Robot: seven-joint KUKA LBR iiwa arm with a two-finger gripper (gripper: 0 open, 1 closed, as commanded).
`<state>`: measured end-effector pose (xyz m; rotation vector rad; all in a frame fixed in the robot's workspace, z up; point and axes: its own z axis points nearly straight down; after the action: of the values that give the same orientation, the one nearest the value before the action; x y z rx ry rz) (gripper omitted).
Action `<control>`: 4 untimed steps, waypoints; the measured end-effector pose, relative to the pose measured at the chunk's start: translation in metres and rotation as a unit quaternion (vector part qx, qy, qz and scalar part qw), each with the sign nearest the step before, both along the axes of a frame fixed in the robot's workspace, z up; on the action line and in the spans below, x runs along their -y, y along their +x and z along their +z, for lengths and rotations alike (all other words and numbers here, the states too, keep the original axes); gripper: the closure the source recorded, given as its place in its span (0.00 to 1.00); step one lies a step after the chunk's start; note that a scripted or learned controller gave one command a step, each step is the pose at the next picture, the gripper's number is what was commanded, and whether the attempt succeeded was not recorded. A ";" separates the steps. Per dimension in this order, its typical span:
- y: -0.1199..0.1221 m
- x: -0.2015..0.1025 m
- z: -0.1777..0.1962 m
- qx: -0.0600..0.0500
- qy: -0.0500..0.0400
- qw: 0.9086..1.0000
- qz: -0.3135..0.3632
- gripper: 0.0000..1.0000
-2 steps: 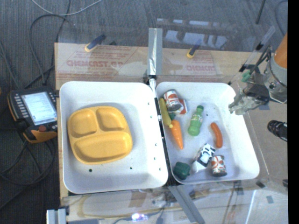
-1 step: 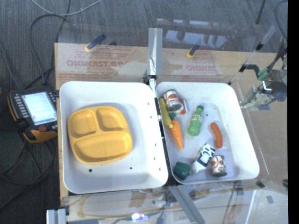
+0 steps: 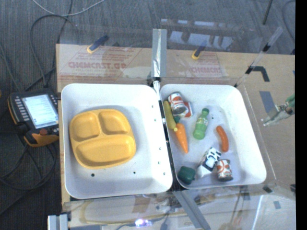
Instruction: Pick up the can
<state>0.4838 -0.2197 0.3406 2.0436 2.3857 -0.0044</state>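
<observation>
Whether the pincer is released or clenched cannot be told. On the counter (image 3: 72, 61) sit 2 white bins. In the right bin (image 3: 240, 97), a red and white can (image 3: 179, 104) lies tilted in the far left corner, touching a yellow stick-shaped item (image 3: 169, 115) along the wall. A carrot (image 3: 181, 137) and a green bottle (image 3: 201, 123) lie just beside it. A second can (image 3: 223, 169) stands near the front wall. The left bin (image 3: 110, 92) holds a yellow 3-part tray (image 3: 102, 138).
</observation>
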 end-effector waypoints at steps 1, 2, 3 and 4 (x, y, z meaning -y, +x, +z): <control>0.001 -0.014 -0.004 0.000 0.001 0.991 -0.131 1.00; -0.001 -0.029 -0.085 -0.001 0.000 0.976 -0.216 1.00; 0.006 -0.009 -0.010 0.000 -0.001 0.977 -0.214 1.00; 0.000 -0.003 -0.015 0.000 0.000 0.956 -0.294 1.00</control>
<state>0.4841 -0.2170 0.3256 2.6565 1.6788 -0.0053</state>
